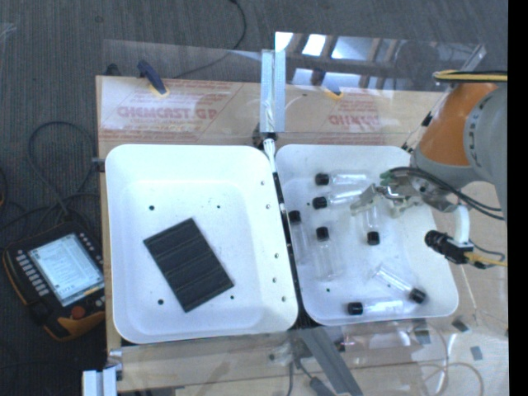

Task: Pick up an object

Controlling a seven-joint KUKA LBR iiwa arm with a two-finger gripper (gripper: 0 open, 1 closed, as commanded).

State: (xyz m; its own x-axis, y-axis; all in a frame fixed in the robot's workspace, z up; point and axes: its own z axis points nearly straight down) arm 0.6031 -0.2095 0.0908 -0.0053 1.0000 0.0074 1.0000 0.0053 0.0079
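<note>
Just beside jaws (369, 200): clear vial (345, 195).

1. Single fixed camera, mounted above the surface (206, 106), looking down at a slant.
2. Far enough back to take in both bins whole: left bin (132, 172) and right bin (437, 291) sit side by side mid-frame.
3. Far edge of the surface lies toward the top of frame, near edge toward the bottom.
4. Dark floor (49, 56) shows along the top and left, with a handheld control pendant (56, 275) at lower left.
5. Arm (474, 126) enters from frame right.
</note>
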